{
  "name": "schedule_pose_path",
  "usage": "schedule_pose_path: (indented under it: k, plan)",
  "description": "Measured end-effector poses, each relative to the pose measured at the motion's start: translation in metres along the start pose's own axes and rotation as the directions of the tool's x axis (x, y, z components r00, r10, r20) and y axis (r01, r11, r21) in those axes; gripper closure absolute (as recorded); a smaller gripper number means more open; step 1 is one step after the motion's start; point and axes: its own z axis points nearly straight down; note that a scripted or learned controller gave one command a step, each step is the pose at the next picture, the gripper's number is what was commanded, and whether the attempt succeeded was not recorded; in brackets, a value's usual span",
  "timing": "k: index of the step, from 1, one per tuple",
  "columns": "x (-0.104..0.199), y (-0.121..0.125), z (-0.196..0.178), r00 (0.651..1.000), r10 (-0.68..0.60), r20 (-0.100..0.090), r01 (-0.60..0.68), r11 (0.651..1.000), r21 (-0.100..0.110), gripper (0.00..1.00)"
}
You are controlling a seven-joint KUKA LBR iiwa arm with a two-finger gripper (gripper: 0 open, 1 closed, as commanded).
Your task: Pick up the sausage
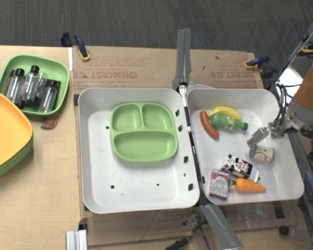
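Note:
The sausage (209, 125) is a short red-orange link lying at a slant in the right bin (289, 191), near its left wall. A green bottle (227, 121) lies right beside it, with a yellow banana (227, 111) just behind. My gripper (261, 137) hangs over the right part of the same bin, well to the right of the sausage and apart from it. Directly below the gripper sits a small white cup (263, 153).
A carrot (249, 186), a pink packet (219, 184) and a black-and-white patterned item (239, 165) lie at the right bin's front. The left bin (94, 186) holds a green divided plate (144, 132). A green tray of bottles (34, 85) and yellow plates (5, 134) sit far left.

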Motion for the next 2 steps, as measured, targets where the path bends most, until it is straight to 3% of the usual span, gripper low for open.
schedule_pose_path:
  k: [2]
  plan:
    - [0.0,0.0,0.0,1.0,0.0,0.0,0.0,1.0,0.0,0.0]
